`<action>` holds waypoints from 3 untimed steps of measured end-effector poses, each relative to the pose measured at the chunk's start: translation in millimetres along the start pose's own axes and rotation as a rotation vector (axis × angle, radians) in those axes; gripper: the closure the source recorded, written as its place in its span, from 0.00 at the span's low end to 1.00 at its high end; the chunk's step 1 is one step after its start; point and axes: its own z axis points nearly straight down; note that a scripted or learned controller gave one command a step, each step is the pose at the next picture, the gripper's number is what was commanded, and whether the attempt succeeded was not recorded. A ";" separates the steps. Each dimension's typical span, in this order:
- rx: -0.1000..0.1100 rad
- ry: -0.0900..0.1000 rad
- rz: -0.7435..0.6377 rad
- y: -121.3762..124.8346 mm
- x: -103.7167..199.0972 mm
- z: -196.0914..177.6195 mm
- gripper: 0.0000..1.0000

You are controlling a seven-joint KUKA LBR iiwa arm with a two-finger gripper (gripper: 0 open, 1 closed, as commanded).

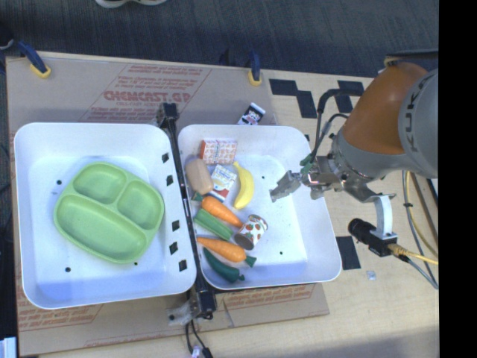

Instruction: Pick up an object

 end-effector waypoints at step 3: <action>0.000 0.000 0.000 0.0 0.0 0.0 0.00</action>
